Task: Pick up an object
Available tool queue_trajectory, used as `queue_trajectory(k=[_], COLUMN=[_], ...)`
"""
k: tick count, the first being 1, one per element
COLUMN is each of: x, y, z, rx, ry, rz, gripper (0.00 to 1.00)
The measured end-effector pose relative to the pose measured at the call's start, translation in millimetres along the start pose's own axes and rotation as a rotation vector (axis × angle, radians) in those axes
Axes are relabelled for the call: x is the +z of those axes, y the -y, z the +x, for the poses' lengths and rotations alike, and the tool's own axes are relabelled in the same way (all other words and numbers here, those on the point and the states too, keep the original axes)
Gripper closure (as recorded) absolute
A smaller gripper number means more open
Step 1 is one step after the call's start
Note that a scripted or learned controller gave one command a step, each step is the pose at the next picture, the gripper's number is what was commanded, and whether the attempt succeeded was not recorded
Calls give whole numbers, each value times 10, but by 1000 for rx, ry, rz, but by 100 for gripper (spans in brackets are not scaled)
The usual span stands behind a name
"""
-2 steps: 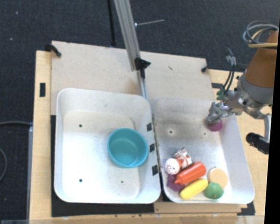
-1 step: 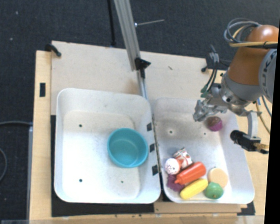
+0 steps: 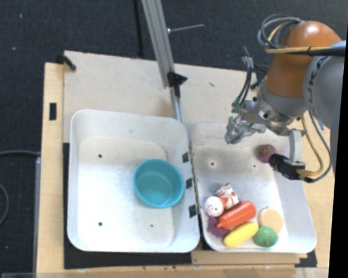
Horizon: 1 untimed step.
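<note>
Camera view: the teal bowl (image 3: pixel 158 183) sits in the left bin (image 3: pixel 95 219), close to that bin's right wall, with bare white floor on its left, far and near sides. Everything else is placed from the bowl.

Across the shared wall to the bowl's right is the right bin (image 3: pixel 243 171). Its things are crowded into the near corner, level with the bowl and nearer the viewer:
- a red-and-white toy (image 3: pixel 226 195)
- a white ball (image 3: pixel 214 206) touching the toy
- an orange-red sausage shape (image 3: pixel 238 213)
- a yellow piece (image 3: pixel 240 235)
- a green lime (image 3: pixel 266 237)
- a pale orange round (image 3: pixel 271 219)
- a purple piece (image 3: pixel 216 227) tucked under the others

A small maroon thing (image 3: pixel 265 152) lies alone by the far right wall, well apart from the heap.

The gripper (image 3: pixel 235 134) hangs up and to the right of the bowl, over the far left part of the right bin near its rim. It holds nothing, and whether it is spread or pressed together cannot be told from this angle. Bare floor lies between it and the heap. A slanted metal post (image 3: pixel 161 38) rises beyond the bowl from the bench (image 3: pixel 106 82).
</note>
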State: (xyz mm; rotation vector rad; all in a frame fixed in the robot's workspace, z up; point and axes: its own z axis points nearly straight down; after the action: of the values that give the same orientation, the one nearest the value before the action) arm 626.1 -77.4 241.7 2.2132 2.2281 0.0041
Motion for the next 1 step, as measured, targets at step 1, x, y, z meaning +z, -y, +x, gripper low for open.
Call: queue_trajectory(k=[1], x=[-64], y=[-122], z=[598], rx=[-1], ry=[-1], rz=[0], gripper=[100])
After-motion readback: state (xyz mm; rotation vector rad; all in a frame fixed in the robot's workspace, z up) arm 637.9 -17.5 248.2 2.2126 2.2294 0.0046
